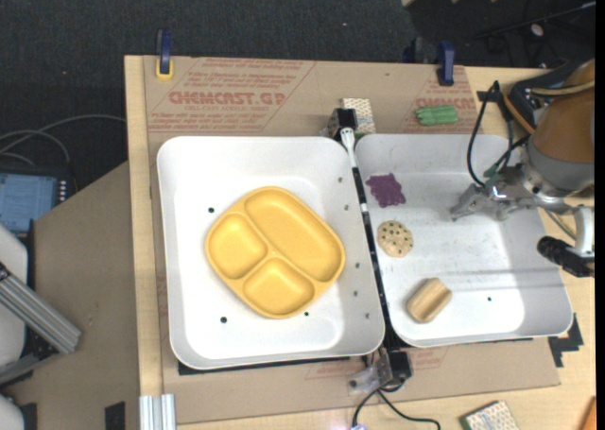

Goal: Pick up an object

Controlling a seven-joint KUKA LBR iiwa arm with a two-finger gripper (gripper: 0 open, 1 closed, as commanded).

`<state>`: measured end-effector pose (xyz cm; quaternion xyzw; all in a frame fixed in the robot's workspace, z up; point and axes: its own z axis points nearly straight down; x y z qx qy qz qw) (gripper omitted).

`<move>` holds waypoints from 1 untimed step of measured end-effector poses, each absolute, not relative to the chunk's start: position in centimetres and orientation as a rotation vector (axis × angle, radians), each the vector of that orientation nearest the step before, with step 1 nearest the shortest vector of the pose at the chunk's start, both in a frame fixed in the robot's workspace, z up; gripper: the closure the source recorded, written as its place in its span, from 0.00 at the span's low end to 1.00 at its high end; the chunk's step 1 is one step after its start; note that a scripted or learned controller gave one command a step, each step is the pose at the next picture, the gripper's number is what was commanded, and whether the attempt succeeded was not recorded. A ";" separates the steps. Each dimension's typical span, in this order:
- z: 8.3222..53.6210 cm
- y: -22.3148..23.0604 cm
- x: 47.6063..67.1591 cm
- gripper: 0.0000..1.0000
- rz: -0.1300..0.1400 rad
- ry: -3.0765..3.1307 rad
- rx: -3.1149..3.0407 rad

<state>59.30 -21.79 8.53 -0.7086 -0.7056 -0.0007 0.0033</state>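
In the right bin (501, 272) lie a purple flat piece (386, 189), a round speckled cookie (395, 237) and a tan bread-like block (428, 300). My gripper (487, 207) hovers over the right half of this bin, right of the purple piece and the cookie. Its two fingers spread apart to left and right, open, with nothing between them. The grey arm with its orange band (567, 130) comes in from the right edge. A yellow divided plate (274, 250) rests in the left bin (189, 182).
A small green object (437, 115) lies on the cardboard behind the right bin. A black clip and a cable (345, 123) sit at the back where the bins meet. Blue clamps (164, 50) hold the board's far edge.
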 end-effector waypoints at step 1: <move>8.6 -17.4 66.4 0.00 -0.006 -2.232 -2.219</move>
